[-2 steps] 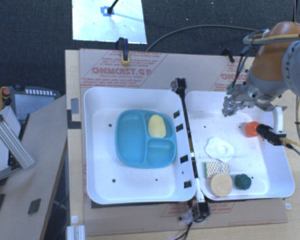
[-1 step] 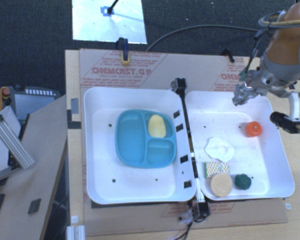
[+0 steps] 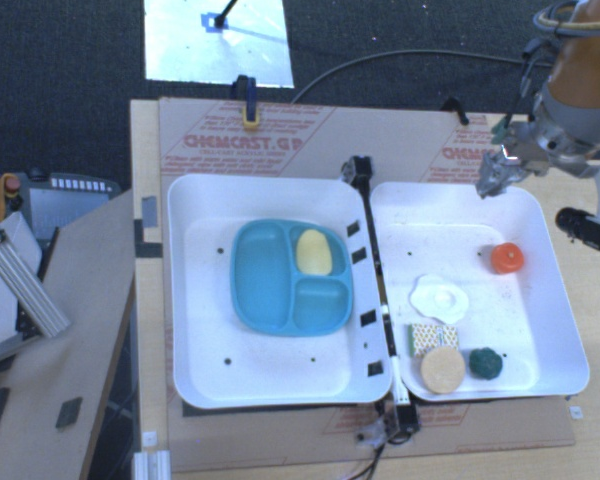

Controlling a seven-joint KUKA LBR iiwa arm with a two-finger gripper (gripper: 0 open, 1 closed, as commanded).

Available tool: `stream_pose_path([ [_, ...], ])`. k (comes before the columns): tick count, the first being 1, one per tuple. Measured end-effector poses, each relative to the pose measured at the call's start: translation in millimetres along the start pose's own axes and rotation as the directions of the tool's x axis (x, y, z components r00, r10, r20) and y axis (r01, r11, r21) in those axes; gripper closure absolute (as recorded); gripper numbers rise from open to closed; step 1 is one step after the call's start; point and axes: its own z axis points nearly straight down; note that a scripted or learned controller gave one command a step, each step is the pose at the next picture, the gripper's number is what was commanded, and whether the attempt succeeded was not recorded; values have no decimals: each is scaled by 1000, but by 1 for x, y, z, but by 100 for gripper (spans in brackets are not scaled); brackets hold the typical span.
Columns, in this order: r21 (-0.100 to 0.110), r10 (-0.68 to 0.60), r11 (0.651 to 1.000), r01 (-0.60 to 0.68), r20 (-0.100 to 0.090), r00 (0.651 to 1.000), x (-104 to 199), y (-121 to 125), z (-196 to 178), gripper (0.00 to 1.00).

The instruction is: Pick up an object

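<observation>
Two shallow white bins sit side by side on the surface, the left bin (image 3: pixel 195 368) and the right bin (image 3: pixel 565 343). The left one holds a blue plastic divided tray (image 3: pixel 270 288) with a pale yellow oval piece (image 3: pixel 315 253) lying in its upper right compartment. The right one holds five small things: a small round orange-red piece (image 3: pixel 507 258) near the far right wall, a flat white fried-egg shape with a faint yellow centre (image 3: pixel 439 299) near the middle, a round tan disc (image 3: pixel 443 369) at the front edge, touching a small patterned square piece (image 3: pixel 429 337) just behind it, and a dark green lumpy piece (image 3: pixel 485 363) just beside the disc. The grey gripper (image 3: pixel 495 180) hangs over the far edge of the right bin, well apart from every piece and holding nothing; whether it is open or closed cannot be told.
</observation>
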Motion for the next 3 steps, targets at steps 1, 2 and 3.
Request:
stream_pose_path([
  [1, 5, -4, 1000, 4, -2, 1000, 62, -12, 6, 100],
  [2, 5, -5, 1000, 5, -2, 1000, 108, -15, 8, 100],
  [3, 6, -4, 1000, 4, -3, 1000, 154, -33, 13, 100],
])
